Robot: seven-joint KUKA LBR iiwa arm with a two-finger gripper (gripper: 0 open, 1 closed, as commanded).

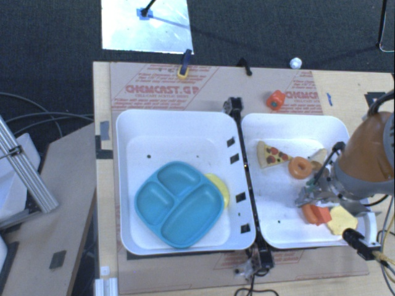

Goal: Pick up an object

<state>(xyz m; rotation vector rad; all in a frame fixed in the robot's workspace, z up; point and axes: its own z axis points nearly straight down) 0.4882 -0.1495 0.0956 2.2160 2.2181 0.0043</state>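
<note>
— Nearest the lens, at the right edge of the frame, what is that bulk?

— That is the arm (370,159), grey with its orange band, leaning in over the right bin (259,227). It is the largest thing in sight after the bench (160,82) itself, which spreads as a cardboard-covered board beneath both bins.

— And the bins?

— Two shallow white ones, side by side and touching along the middle. The left bin (133,140) holds a blue divided plate (179,203) in its lower half, with a yellow piece (219,189) peeking out just behind the plate's right rim.

— Where is the gripper?

— Low in the right bin, the gripper (311,197) hangs just above an orange-red block (316,214). Whether its jaws stand apart or together I cannot tell; the wrist hides them, and nothing can be seen between them.

— What else lies in that bin?

— A pizza slice toy (271,154) near the upper left of the bin, an orange ring (301,167) just to its right, and a pale yellow piece (342,221) touching the block's right side, at the lower right.

— Anything outside the bins?

— A small orange object (275,100) on the cardboard above the right bin, a yellow clip (184,71) at the bench's top edge, and a tiny white ball (295,62) further right.
</note>
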